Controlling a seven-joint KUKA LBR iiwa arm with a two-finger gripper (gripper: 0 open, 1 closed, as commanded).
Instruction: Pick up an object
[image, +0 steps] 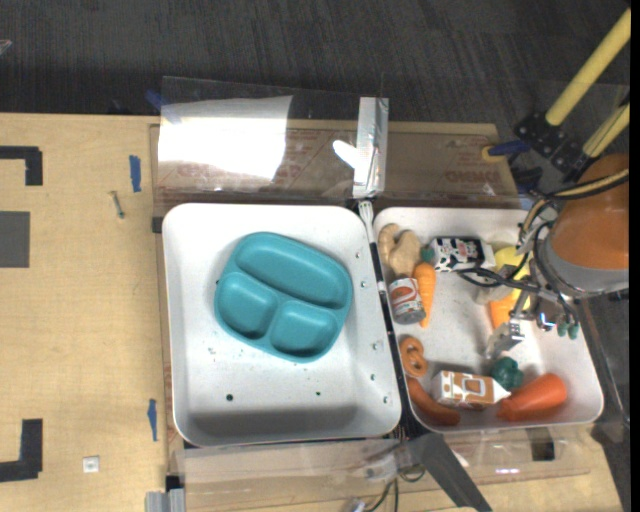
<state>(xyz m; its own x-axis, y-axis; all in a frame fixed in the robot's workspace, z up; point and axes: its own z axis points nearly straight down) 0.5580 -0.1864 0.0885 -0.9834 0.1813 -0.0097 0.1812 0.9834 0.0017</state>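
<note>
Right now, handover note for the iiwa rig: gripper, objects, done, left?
Gripper: low in the right bin, right side; finger state unclear, nothing seen held.
Right bin holds the clutter: ginger root, small can, carrot, black-and-white box, pretzel, toy truck, large orange vegetable, dark green piece.
Left bin: teal divided plate.
Done: arm down among objects.
Left: grasp and lift one.

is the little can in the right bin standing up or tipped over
Tipped over: the can lies on its side by the bin's left wall, its label facing up.
</note>
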